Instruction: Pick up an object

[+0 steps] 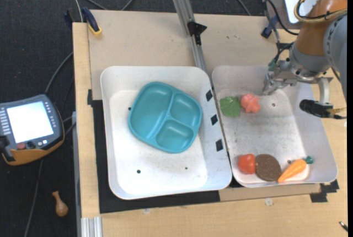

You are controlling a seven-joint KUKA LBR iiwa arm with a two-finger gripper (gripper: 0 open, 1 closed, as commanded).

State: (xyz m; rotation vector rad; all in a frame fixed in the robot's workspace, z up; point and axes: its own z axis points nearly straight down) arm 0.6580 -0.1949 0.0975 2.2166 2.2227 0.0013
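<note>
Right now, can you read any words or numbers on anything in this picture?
No readable text anywhere.
Handheld grey and orange control pendant beside the bench: its bright screen is washed out, nothing legible.
Teal plastic divided plate in the left white bin: no print visible.

You have a green piece point(230, 106) touching a pink one point(250, 103); tomato point(247, 163), brown disc point(268, 167) and carrot point(293, 170) cluster along the right bin's point(278, 125) near edge.
</note>
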